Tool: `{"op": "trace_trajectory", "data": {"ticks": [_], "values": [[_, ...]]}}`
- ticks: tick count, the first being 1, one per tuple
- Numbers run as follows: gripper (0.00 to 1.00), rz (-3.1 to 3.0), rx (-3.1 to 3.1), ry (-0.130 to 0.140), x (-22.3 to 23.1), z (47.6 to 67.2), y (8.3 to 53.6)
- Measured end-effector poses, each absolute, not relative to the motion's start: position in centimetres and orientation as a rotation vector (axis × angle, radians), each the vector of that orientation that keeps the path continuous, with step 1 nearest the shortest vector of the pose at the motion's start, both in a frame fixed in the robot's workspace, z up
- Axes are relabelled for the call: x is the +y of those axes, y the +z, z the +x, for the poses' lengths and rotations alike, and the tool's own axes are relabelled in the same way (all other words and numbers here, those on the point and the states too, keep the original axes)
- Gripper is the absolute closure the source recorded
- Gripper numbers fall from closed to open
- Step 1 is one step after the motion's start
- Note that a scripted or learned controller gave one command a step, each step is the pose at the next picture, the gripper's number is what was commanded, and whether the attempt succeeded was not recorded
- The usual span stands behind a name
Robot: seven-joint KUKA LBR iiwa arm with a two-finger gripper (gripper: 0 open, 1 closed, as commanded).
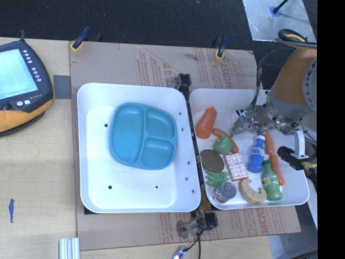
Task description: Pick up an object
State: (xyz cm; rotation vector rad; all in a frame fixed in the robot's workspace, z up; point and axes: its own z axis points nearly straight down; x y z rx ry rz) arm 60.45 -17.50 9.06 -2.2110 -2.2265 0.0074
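Nothing is lifted yet: the pick is still to do.
Over the right bin's far side hangs the gripper; how its jaws stand I cannot tell. Just near of it lies the blue bottle among toys.

I see even, bright overhead light across the table, washing the two white bins close to overexposure. Shadows are soft and short beneath the blue plate. The dark floor above stays dim. Detail is slightly soft and grainy, with small toys in the right bin blurred.
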Motion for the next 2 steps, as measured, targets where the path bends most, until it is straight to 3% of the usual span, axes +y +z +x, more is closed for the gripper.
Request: {"op": "trace_trajectory", "data": {"ticks": [1, 2], "values": [[0.00, -2.213, -2.221, 0.009, -14.4, 64.2, 9.2], [0.00, -2.215, -2.203, 0.034, -12.0, 65.0, 9.1]]}}
